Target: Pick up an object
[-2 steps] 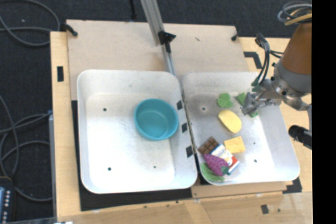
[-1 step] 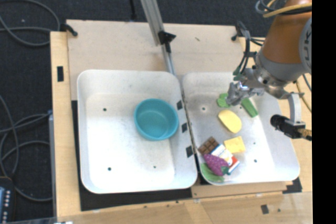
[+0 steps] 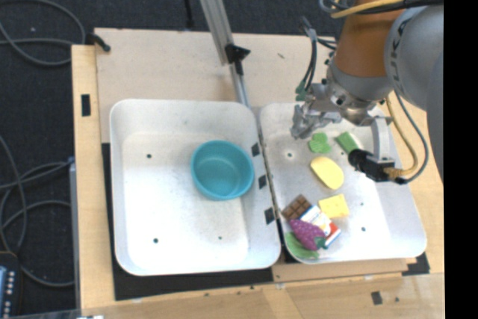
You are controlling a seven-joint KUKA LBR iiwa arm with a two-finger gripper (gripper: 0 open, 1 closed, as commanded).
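We observe the end effector [image 3: 308, 121] over the far end of the right bin [image 3: 396, 224], just above a green piece [image 3: 320, 142]. Near it lie a yellow oval item [image 3: 327, 172] and a yellow block [image 3: 334, 206]. The left bin [image 3: 142, 235] holds a teal bowl [image 3: 222, 169].

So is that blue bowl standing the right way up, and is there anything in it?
Upright and empty. The blue bowl sits in the left bin with its opening facing up, and its bare teal inside is visible.
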